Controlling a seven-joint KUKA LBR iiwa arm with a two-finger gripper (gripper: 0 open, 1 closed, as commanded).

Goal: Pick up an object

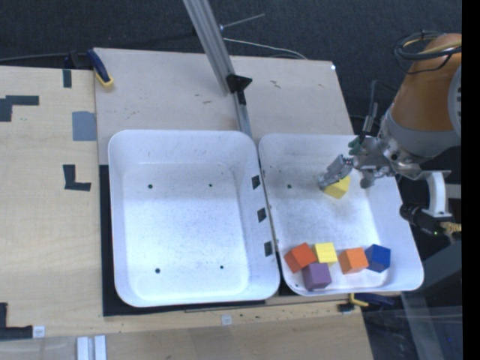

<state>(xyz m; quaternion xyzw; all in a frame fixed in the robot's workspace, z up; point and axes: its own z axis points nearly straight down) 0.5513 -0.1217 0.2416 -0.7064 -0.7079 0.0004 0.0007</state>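
No writing can be read on the worktop (45, 201) or left bin (184, 216). In the right bin (300, 156), centre right, the hand (335, 175) touches a yellow block (337, 188); its grip cannot be told. Five blocks (337, 261) line the lower edge.

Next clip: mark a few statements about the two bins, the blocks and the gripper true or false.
1. The gripper is over the right bin. True.
2. A yellow block sits at the gripper's fingertips. True.
3. The blue block lies in the left bin. False: it lies in the right bin.
4. The purple block is alone at the bin's far end. False: it is clustered with orange, yellow and blue blocks at the near edge.
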